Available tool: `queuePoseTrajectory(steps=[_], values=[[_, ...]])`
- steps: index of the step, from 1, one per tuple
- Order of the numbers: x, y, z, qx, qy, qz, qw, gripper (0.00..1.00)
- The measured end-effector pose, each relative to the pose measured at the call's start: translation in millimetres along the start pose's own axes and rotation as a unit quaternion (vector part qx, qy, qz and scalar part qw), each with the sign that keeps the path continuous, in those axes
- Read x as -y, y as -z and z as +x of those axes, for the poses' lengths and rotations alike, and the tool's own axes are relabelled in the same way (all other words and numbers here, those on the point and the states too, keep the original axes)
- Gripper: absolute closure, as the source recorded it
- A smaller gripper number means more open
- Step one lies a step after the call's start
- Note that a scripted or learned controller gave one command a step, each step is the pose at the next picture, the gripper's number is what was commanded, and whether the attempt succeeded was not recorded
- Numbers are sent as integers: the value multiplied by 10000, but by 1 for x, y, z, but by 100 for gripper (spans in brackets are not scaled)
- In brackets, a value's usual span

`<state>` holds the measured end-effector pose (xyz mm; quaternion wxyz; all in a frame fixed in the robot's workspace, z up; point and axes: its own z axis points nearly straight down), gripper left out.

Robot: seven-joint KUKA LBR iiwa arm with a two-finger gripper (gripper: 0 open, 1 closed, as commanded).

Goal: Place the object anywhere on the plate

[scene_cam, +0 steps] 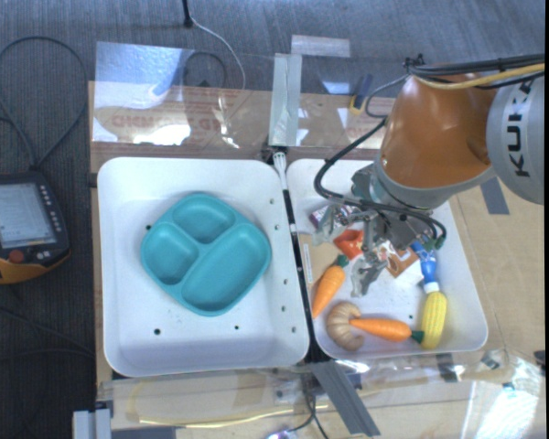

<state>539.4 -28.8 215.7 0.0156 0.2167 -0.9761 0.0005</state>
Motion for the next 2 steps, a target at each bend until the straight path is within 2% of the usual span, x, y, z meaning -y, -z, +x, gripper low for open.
queuePoseTrajectory(steps=[1, 2], values=[[0, 6, 0, -17, -9, -3, 10000, 100], [0, 6, 0, -19, -9, -5, 10000, 0]])
